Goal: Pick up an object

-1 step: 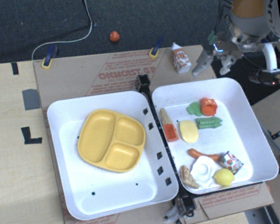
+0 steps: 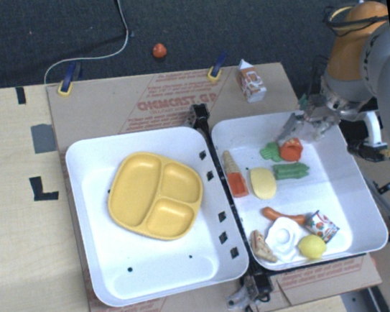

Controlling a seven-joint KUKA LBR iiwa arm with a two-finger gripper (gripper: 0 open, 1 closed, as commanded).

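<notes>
Plastic toy foods are gathered in the right bin [image 2: 363, 185]: a red tomato [image 2: 291, 149], green pepper [image 2: 290, 170], pale lemon slice [image 2: 263, 183] and fried egg [image 2: 282, 236]. A glossy yellow divided plate [image 2: 156, 194] lies in the left bin [image 2: 93, 225]. The gripper [image 2: 305, 126] is seen just beside the tomato; whether its fingers are spread cannot be told. A small carton [image 2: 251, 82] rests on the cardboard-covered worktop [image 2: 166, 105].

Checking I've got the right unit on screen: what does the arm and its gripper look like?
The arm is grey with a rounded orange band above the wrist. Below it sits a pale grey wrist block, and the gripper is a small metallic grey assembly with thin fingers, reaching over the right bin.
</notes>
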